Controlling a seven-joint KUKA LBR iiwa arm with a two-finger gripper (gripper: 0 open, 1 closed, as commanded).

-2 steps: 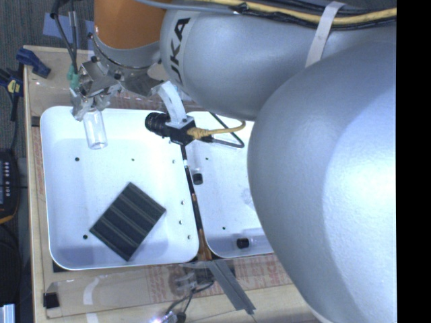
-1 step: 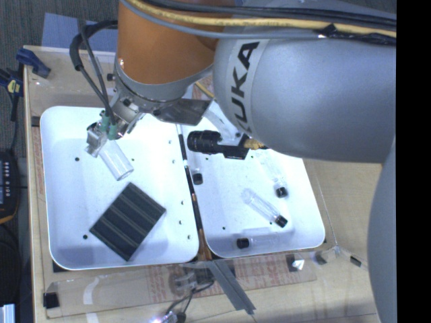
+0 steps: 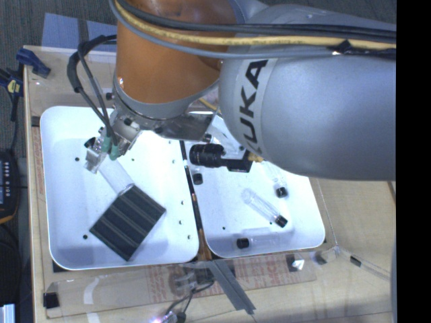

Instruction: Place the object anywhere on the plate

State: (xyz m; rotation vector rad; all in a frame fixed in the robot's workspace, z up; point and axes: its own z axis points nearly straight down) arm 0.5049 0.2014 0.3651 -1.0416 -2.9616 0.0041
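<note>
Camera view: left bin (image 3: 57,180) holds plate (image 3: 128,221)

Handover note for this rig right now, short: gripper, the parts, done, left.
Gripper: low over the left bin, at its upper left; finger state and any hold unclear.
Dark ribbed plate: lower middle of the left bin, a clear tube touching its upper corner.
Right bin: three more clear black-capped tubes.
Done: nothing rests fully on the plate.
Left: place an object on it.

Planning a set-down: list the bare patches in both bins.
Left bin: bare along the left wall and front-left corner, beside the dark ribbed plate. Right bin: bare in the middle, between the divider and the clear tubes. Crowded under the arm.
</note>
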